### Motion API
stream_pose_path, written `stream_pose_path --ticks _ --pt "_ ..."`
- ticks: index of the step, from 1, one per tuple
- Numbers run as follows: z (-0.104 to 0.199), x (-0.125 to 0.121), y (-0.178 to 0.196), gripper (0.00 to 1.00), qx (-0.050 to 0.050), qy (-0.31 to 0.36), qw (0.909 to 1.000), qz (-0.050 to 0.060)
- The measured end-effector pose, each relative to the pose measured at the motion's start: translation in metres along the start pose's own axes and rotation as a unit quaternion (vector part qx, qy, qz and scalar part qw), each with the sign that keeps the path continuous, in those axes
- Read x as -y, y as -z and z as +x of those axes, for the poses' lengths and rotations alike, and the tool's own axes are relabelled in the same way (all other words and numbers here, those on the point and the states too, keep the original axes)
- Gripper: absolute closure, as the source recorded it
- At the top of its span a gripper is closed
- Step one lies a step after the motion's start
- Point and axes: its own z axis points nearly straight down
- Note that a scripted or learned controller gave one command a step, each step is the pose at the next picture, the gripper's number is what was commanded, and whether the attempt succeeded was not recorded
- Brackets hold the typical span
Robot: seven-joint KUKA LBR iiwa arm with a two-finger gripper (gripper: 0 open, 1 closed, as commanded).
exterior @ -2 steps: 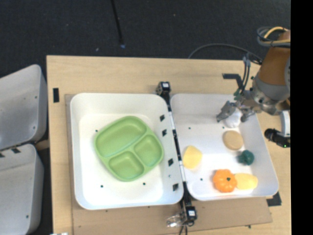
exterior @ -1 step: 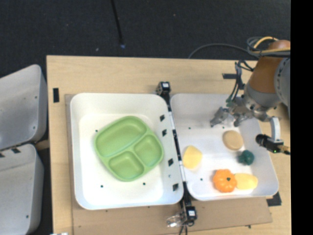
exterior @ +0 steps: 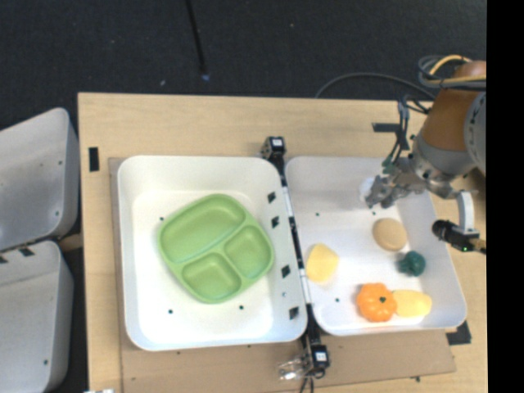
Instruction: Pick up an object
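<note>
Gripper (exterior: 383,193) hovers in right bin (exterior: 344,178), fingers' state: cannot tell. Tan bun-like object (exterior: 390,235) sits just below it, near the green piece (exterior: 412,262). Probably light, smooth plastic; grab across its rounded middle.

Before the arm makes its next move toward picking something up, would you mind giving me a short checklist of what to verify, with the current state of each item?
1. Pincer is over the right bin, where the loose items lie: ok.
2. Pincer carries nothing yet: cannot tell, its tip is too small and blurred.
3. Nearest target, the tan round object, lies just below the pincer with free space around it: ok.
4. Orange pumpkin and the yellow object beside it touch, so either one is a crowded grasp: not ok.
5. Small dark green object sits near the bin's right wall: cannot tell if there is room.
6. Green divided plate lies in the left bin, out of the way: ok.
</note>
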Motion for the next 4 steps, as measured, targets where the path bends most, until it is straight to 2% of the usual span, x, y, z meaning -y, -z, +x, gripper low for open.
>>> stream_pose_path --ticks 2,3,4 --pt "-0.004 -0.002 0.089 1.0 -0.001 0.0 1.0 0.0" --pt "-0.006 -0.003 0.109 1.0 -0.001 0.001 1.0 0.001" --pt "0.053 0.003 0.115 1.0 -0.002 0.003 1.0 0.002"
